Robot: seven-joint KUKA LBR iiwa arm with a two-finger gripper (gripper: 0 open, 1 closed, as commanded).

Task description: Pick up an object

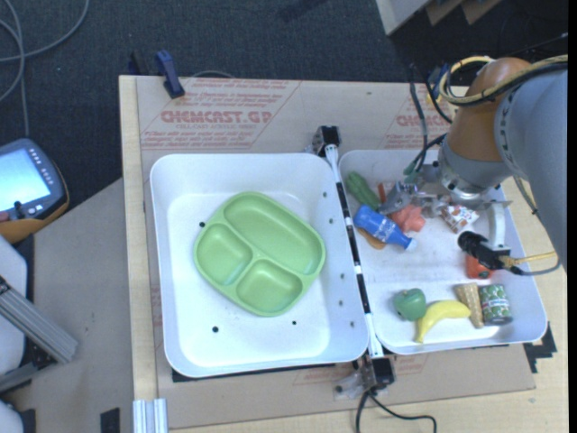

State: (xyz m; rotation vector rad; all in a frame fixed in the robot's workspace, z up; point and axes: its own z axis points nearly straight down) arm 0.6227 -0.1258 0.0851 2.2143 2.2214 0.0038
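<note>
Grey arm (527, 124) low, wrist bent down

In the right-hand bin (527, 318) we see the loose objects. A blue bottle (381, 225) lies tilted near the bin's left wall, with a green pepper-like piece (362, 188) just behind it. Toward the front, a green apple (410, 303) sits touching a yellow banana (441, 317), and a small can (494, 302) lies beside them.

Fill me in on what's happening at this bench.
The arm's end effector hangs low over the far end of the right bin, among a blue bottle and other small items. A banana and green apple lie nearer. The left bin holds a green divided plate. Nothing looks lifted.
</note>
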